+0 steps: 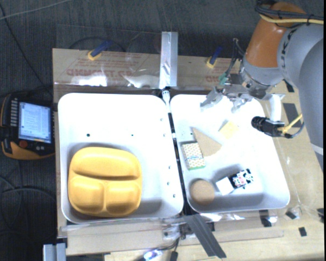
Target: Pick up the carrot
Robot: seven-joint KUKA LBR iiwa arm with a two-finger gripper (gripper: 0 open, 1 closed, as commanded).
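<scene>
Camera view: jaws apart, holding nothing, gripper (224, 102) hanging over far end of right bin (278, 165). Just beside it, one yellow chip (228, 128) and one tan wedge (208, 142). Nearer: one patterned block (193, 155), one brown ball (202, 190), one white-and-black piece (234, 181). Left bin (114, 107): one yellow loaf (104, 180). Two bins. Carrot: cannot tell which item.

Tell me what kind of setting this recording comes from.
Likely a robotics lab work cell, not a home or shop. Two white bins sit side by side on a bench, a grey and orange robot arm reaches over the right one, and a handheld control pendant lies on dark carpet beside the bench.
</scene>
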